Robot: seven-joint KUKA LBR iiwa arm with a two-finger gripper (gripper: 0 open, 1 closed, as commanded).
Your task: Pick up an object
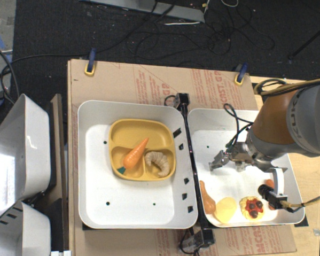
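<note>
My gripper (218, 162) hangs over the left middle of the right bin (219, 128), above bare white floor, with nothing seen in it. Along that bin's front edge lie a slim orange piece (206, 197), a pale yellow rounded piece (226, 209) and a small yellow tart with red and dark toppings (252, 207). All three are nearer the front than the gripper and apart from it. In the left bin (92, 191) a yellow divided plate (127, 129) holds an orange carrot (135, 153) and a pale shrimp-like piece (158, 162).
The grey arm with its orange band (280, 126) covers the right bin's far right side. A black divider (186, 153) runs between the two bins. Clamps (90, 67) hold the board's back edge, and white containers (17, 149) stand off the bench at left.
</note>
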